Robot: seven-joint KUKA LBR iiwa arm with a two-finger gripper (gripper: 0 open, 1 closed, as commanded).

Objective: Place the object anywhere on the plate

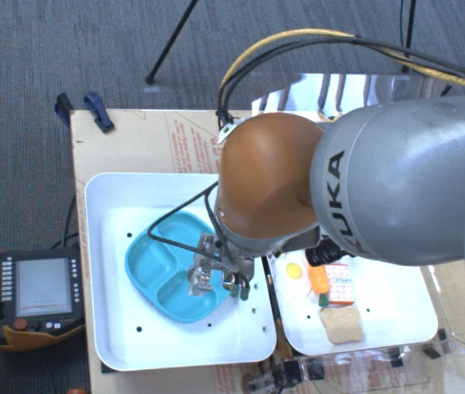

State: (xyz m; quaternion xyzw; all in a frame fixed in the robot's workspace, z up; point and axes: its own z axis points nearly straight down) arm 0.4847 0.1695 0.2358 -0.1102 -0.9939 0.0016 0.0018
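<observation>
A light blue divided plate (167, 269) lies tilted in the left white bin (109, 335). My gripper (216, 281) hangs over the plate's right edge, under the arm's big orange-brown wrist. A small dark green bit (244, 292) shows beside the fingertips, but I cannot make out what it is or whether it is held. In the right bin (405, 327) lie a yellow round piece (295, 272), an orange carrot-like piece (319, 281), a red and white packet (342, 284) and a tan bread-like slab (342, 325).
The arm's grey body covers the far part of the right bin. A black cable (175, 213) loops over the plate's upper part. A pendant with a screen (39, 290) lies left of the bench, and blue clamps (97, 112) sit at its far left corner.
</observation>
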